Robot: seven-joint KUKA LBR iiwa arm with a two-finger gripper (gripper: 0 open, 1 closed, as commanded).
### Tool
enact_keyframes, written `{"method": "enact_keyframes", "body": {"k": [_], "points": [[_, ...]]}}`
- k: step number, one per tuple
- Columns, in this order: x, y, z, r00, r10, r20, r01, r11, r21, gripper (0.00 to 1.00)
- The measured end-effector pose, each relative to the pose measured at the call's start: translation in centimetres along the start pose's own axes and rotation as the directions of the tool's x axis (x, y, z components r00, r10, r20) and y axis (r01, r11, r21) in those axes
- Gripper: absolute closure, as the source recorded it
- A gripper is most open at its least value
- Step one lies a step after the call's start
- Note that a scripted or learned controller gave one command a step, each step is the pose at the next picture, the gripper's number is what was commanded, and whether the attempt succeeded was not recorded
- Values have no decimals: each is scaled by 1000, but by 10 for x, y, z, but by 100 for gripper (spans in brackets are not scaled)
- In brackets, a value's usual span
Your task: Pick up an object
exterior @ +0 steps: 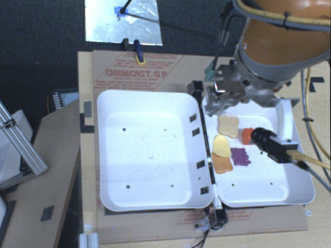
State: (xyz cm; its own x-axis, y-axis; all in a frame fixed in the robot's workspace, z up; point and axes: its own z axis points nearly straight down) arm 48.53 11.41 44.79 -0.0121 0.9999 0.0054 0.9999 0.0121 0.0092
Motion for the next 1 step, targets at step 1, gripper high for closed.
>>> {"method": "enact_keyframes", "body": {"k": [1], "points": [[64, 9, -92, 1000, 1, -1, -1, 1000, -3, 100]]}}
